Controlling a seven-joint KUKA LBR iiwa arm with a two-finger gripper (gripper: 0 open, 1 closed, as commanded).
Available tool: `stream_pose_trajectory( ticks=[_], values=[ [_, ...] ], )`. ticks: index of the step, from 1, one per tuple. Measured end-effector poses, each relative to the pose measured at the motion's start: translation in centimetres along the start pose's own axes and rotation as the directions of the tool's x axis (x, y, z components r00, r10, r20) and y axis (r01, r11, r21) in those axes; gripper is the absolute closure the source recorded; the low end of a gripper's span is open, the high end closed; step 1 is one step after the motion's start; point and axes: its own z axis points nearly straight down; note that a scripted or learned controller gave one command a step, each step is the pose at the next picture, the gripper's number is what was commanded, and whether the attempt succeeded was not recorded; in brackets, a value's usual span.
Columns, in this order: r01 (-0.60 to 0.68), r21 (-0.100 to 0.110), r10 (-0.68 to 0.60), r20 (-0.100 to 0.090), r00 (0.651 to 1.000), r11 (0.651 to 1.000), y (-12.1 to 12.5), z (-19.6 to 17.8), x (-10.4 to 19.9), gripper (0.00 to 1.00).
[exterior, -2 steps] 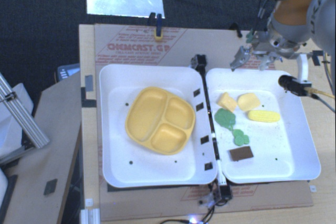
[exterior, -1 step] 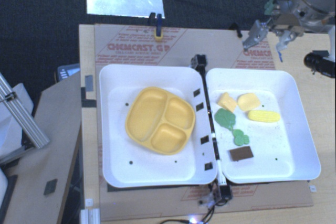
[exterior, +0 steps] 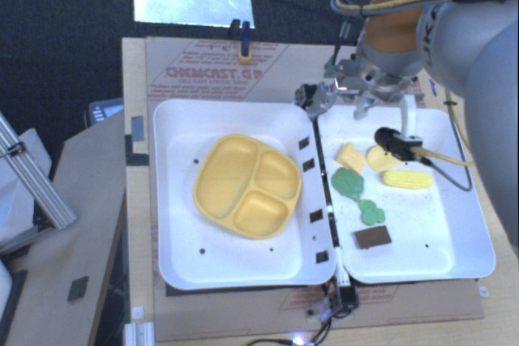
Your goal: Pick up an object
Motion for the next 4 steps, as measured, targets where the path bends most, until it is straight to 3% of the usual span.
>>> stream_pose_trajectory(
  ticks=[1,2,3,4],
  values=[
    [0.001,-0.030,-0.001,-0.001,1.000,1.000,1.4,-16.7,4.0,0.00],
    [0.002,-0.020,-0.002,-0.002,1.000,1.000,1.2,-25.0,9.1,0.00],
    [-0.003,0.006,0.003,0.003,1.000,1.000,1.1,-4.7,10.9,0.00],
    [0.002,-0.021,-0.002,-0.003,1.000,1.000,-1.0,-17.5,16.6,0.00]
  ],
)
